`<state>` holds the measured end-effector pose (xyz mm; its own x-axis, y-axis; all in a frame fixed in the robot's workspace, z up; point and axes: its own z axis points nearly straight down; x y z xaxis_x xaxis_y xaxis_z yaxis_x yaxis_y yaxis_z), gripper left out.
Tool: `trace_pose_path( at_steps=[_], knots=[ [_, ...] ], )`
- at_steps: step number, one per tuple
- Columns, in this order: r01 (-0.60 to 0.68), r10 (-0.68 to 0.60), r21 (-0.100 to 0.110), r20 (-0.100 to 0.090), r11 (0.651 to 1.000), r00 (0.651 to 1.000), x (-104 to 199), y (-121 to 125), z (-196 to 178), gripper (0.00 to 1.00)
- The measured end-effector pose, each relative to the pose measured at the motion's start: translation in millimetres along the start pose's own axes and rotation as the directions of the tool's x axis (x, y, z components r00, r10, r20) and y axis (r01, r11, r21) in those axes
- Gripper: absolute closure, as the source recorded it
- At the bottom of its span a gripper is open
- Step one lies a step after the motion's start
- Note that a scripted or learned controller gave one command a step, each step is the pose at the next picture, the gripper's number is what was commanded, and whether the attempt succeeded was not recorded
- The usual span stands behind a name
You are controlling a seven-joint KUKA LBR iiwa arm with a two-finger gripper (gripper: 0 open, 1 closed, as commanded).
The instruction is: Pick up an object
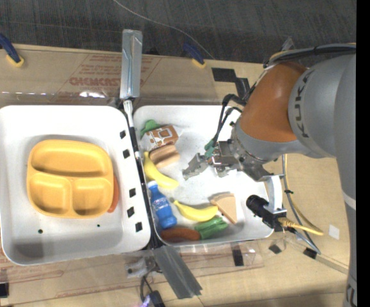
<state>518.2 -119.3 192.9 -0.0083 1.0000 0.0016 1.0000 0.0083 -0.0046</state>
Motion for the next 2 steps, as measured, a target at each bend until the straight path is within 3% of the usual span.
trace_pose_path(
  at_steps=[1, 2],
  knots=[
    [-0.005, 0.005, 0.005, -0.001, 1.0, 1.0, -20, -43, 90, 0.0],
    [0.086, -0.086, -0.012, 0.015, 0.996, 0.996, 10, -40, 98, 0.0]
  ],
)
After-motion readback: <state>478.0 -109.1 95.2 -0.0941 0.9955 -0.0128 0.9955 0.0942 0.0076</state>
